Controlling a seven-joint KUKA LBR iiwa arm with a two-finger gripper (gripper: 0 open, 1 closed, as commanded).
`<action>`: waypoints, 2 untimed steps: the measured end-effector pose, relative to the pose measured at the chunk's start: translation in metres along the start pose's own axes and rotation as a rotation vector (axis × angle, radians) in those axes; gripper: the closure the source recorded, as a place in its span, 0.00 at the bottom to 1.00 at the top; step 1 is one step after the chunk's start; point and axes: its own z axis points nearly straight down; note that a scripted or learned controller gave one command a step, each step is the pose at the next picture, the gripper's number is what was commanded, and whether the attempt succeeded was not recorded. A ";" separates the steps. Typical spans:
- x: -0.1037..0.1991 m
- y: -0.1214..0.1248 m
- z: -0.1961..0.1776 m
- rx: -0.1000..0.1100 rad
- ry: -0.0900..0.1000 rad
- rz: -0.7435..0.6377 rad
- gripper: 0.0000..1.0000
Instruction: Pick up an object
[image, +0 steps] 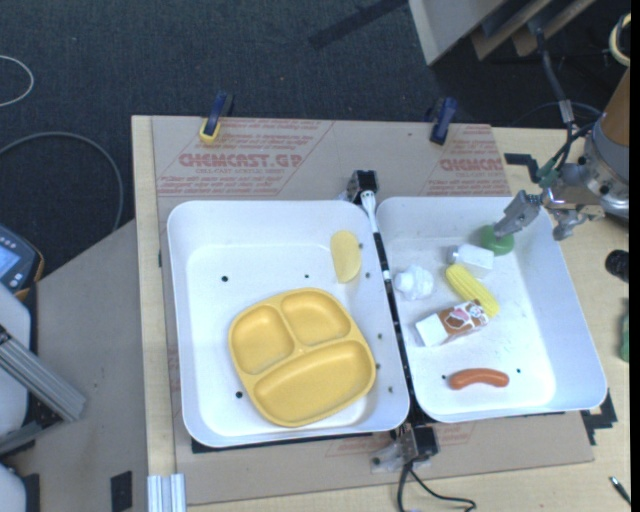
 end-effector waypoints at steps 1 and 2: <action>0.023 0.002 0.117 0.008 0.003 -0.002 0.00; 0.032 -0.024 0.185 0.007 0.002 0.002 0.00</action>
